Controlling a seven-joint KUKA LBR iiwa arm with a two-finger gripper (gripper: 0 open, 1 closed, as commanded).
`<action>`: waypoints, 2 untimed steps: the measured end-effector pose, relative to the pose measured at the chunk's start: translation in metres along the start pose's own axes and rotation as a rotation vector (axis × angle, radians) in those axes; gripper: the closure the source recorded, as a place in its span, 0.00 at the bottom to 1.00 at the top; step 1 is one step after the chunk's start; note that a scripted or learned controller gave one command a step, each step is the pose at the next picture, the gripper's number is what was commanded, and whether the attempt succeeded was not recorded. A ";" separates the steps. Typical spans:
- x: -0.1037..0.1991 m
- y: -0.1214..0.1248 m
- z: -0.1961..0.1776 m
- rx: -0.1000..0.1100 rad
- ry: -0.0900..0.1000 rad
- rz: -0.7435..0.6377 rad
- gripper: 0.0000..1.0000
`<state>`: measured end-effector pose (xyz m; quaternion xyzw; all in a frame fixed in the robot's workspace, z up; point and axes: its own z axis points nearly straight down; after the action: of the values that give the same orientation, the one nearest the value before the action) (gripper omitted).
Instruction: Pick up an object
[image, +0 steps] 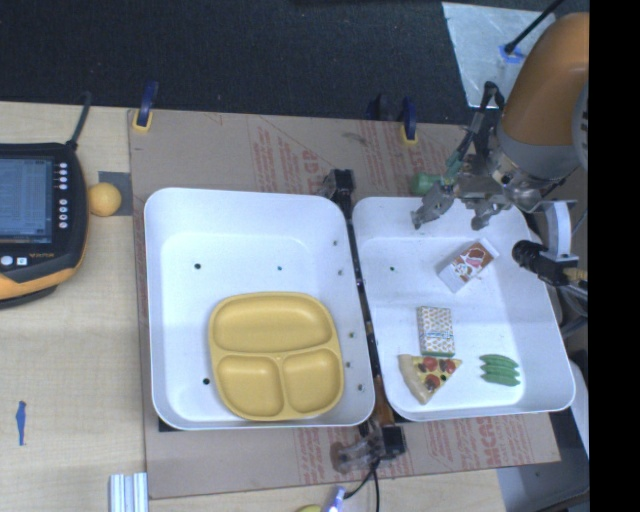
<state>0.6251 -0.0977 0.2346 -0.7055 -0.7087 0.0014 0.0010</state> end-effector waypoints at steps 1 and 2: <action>-0.049 -0.057 -0.026 0.000 0.001 0.003 0.00; -0.050 -0.088 0.042 0.001 0.000 0.000 0.00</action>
<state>0.5367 -0.1480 0.1926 -0.7054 -0.7088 0.0018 0.0011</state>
